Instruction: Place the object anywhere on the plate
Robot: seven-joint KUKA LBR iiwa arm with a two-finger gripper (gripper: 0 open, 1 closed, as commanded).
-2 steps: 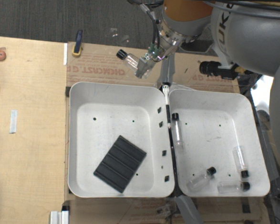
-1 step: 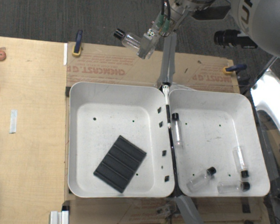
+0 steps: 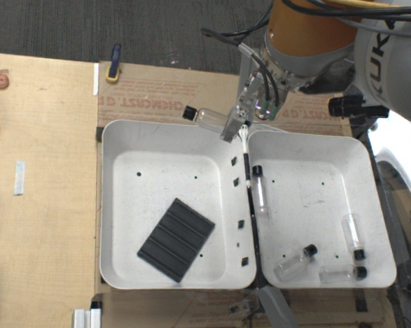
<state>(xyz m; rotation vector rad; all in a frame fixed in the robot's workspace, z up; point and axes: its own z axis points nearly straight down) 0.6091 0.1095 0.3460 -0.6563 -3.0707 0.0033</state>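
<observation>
We count two bins. Left bin (image 3: 119, 189): one black ribbed plate (image 3: 177, 239), lying diagonal near the front. Right bin (image 3: 371, 206): four clear vials with black caps — one (image 3: 258, 190) along the left wall, one (image 3: 352, 237) at right, two (image 3: 293, 264) (image 3: 339, 274) near the front. Fifth vial (image 3: 203, 117) is pinched in the gripper (image 3: 230, 128), lying sideways above the left bin's back rim, well apart from the plate.
</observation>
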